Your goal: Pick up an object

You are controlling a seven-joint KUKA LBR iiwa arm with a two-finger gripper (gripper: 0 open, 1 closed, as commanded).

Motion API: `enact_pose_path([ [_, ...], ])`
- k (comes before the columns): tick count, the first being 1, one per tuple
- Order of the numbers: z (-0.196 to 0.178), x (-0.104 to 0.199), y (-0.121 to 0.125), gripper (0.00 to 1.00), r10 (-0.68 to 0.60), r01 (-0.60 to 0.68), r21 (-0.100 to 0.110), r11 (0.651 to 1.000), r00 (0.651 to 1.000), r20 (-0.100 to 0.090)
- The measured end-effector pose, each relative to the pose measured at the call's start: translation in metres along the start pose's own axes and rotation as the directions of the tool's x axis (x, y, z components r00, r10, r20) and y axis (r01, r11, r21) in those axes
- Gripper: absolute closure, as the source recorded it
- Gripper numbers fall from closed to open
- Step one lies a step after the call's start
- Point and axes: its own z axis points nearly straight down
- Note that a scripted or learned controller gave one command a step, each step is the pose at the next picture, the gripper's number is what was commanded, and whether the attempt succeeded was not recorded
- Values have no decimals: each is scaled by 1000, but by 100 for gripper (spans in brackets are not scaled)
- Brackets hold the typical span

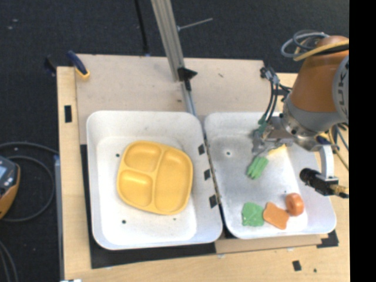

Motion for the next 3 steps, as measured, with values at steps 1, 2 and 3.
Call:
enact_pose_path([
  [1, -11, 53, 2, 100, -2, 2, -1, 1000, 1000, -1],
  [2, 1, 103, 10, 100, 0, 0, 3, 1000, 1000, 0],
  [3, 0, 166, 12, 100, -2, 2, 1, 1000, 1000, -1],
])
